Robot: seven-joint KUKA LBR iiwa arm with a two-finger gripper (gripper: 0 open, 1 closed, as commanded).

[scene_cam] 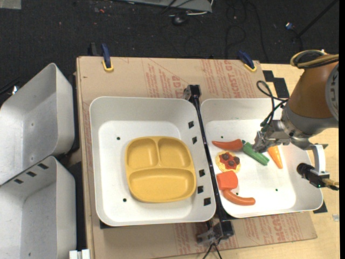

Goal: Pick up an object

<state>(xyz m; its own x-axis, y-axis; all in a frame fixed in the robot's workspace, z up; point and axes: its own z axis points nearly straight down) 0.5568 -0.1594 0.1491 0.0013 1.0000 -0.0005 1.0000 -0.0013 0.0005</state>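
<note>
In the right bin (272,190) lie several toy foods. A green stick-shaped piece (254,154) lies slantwise near the middle, with an orange carrot (275,156) just to its right. A red chili pepper (228,144) lies to its left. My gripper (262,143) hangs low over the upper end of the green piece, between the pepper and the carrot. I see nothing lifted. Below the pepper are a small pizza slice (228,160), an orange-red block (227,180) and a red sausage (239,199).
A yellow divided plate (160,169) fills the middle of the left bin (103,144). A black divider (202,144) runs between the bins. Two spare white bins (38,123) sit off the bench at the left. The right bin's lower right floor is bare.
</note>
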